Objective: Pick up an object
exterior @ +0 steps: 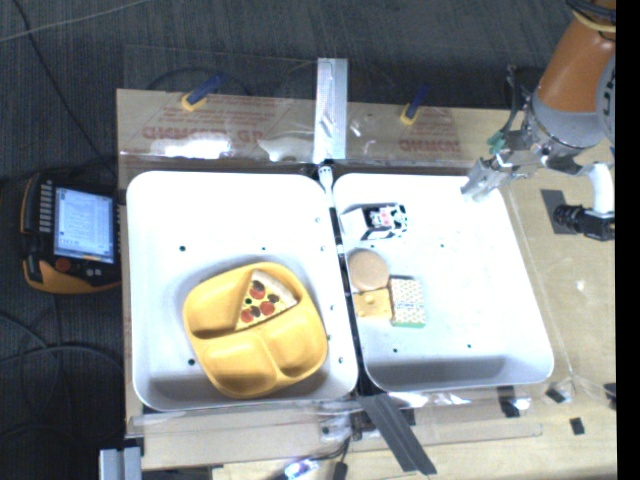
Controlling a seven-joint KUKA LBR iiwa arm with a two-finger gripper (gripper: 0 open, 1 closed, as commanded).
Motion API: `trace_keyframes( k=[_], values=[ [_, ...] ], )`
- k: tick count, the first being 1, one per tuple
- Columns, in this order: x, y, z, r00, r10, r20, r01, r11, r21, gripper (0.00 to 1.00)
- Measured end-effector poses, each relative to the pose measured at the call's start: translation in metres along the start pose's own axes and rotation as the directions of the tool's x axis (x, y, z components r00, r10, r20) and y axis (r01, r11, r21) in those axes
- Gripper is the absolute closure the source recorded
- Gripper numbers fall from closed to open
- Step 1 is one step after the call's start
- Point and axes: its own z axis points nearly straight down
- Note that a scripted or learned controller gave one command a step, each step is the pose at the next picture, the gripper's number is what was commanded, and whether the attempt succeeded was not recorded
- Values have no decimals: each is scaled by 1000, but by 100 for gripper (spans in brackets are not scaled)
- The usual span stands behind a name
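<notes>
The gripper (483, 181) hangs over the right bin's (500, 358) far right corner, too small to tell its state. A black-and-white toy (384, 220), brown disc (367, 268) and patterned block (406, 301) lie near that bin's left edge.

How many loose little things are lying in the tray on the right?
4, all near its left side: a black-and-white toy toward the back, a round tan disc below it, an orange-tan piece under that, and a pale patterned block beside it. More may hide underneath.
</notes>
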Motion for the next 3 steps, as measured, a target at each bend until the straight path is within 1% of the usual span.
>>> trace_keyframes(
  k=[1,2,3],
  values=[
    [85,-33,5,991,-136,-4,136,991,-1,100],
    [178,-68,5,956,-293,-3,293,956,-1,100],
    [102,-47,12,986,169,-1,-169,986,2,100]
  ],
)
